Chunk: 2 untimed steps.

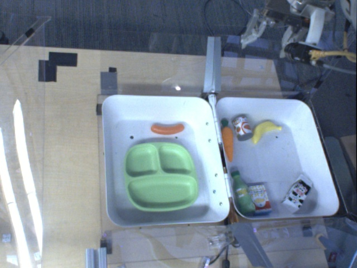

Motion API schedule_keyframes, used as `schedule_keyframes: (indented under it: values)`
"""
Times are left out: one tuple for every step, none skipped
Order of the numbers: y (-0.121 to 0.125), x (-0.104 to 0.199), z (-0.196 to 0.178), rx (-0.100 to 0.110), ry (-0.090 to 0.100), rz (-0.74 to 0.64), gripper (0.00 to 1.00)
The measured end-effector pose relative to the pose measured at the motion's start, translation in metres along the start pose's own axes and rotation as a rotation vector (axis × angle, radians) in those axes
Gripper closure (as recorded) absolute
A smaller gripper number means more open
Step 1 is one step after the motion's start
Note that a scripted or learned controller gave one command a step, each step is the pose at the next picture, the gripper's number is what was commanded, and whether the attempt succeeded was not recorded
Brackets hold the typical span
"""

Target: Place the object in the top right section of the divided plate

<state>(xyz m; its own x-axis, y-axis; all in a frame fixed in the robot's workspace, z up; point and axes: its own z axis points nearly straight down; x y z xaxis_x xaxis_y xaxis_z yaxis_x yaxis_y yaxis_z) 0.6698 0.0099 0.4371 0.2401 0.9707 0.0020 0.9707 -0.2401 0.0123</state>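
Note:
A green divided plate (162,188) lies in the left bin (114,149), with two small sections at its far side and one wide section at its near side. All three sections are bare. An orange sausage (167,128) lies on the bin floor just behind the plate. My gripper (270,35) hangs high beyond the back edge of the right bin (321,149), well away from every object. It is open, with nothing between its fingers.
The right bin holds a carrot (227,141) along its left wall, a small can (240,127), a yellow banana (265,130), a green bottle (242,193), a small box (259,199) and a milk carton (297,195). A metal post (211,66) stands behind the bins.

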Motion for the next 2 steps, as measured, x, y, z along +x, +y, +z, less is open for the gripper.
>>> schedule_keyframes:
  values:
    - [0.0000, 0.0000, 0.0000, 0.000, 0.000, 0.000, 0.00]
    - [0.0000, 0.0000, 0.0000, 0.000, 0.000, 0.000, 0.00]
